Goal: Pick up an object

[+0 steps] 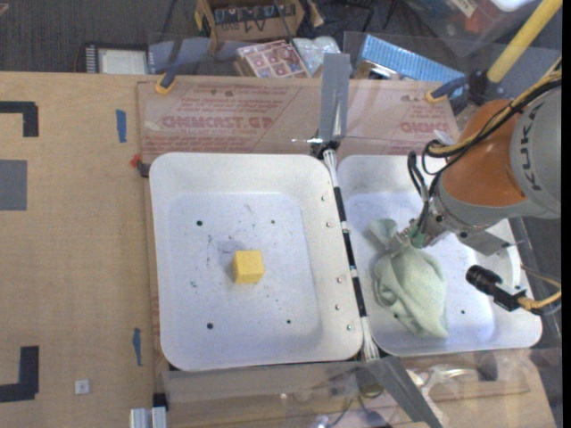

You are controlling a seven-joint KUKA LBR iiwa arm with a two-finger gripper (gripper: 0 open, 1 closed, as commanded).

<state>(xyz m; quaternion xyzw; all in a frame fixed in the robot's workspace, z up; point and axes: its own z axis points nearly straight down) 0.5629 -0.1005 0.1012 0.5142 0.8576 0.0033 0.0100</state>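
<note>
Right now the gripper [416,234] sits low in the right bin [508,328], tip on the upper edge of a crumpled pale-green cloth [412,285]; can't tell if it's open or clamped, arm w/ orange band [477,163] hides it; cloth lies in bin's left-centre, near the divider; left bin [178,185] holds a small yellow block [249,267] approx mid-floor, well apart from gripper.

Two bins sit side by side mid-frame: the block [249,267] lies in the left bin [178,185], the cloth [415,292] in the right bin [513,333], end effector [416,236] touching the cloth's upper edge.
</note>
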